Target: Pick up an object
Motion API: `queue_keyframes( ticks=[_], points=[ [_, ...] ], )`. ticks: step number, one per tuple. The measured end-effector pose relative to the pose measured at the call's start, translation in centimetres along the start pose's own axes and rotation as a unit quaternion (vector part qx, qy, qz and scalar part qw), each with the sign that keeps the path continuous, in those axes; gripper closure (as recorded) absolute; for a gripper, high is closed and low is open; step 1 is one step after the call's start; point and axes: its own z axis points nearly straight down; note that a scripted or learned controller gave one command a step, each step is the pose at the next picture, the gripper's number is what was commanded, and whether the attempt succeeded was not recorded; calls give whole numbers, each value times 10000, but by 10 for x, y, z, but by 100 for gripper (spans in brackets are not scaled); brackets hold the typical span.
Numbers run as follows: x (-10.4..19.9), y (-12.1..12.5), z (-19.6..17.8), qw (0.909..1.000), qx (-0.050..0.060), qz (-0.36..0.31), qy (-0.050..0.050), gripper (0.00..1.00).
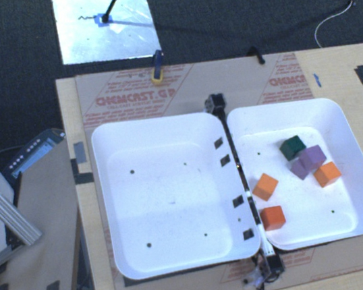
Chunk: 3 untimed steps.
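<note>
Two shallow white plastic bins sat side by side on the bench [332, 62], clipped together along the shared middle edge, probably so they wouldn't slide apart. The left white bin [109, 142] held no objects. The right white bin [356, 147] held all the candidates, loosely scattered in its lower middle: a dark green wooden cube [292, 147], two purple blocks [308, 160] touching each other just below it, a small orange cube [327, 174] touching the purples on the right, another orange cube [265, 186] apart toward the divider, and a red-orange cube [273, 217] near the front-left corner of that bin. The scatter looked random, likely dropped in for grasp trials. The two lone orange ones had free sides, so likely easier picks; the green/purple/orange cluster was tight. Arm pose: nothing to report, it was out of frame, and the claw state was not visible, so can't tell open or closed. Task judged not yet started.
</note>
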Motion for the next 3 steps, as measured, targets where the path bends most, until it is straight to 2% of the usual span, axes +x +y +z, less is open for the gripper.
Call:
queue_keyframes(
  ticks=[1,2,3],
  points=[
    [-1,-14,0,10000,6,24,3,100],
    [0,0,15,10000,8,1,3,100],
    [-1,-23,-2,10000,-2,25,1,100]
  ],
)
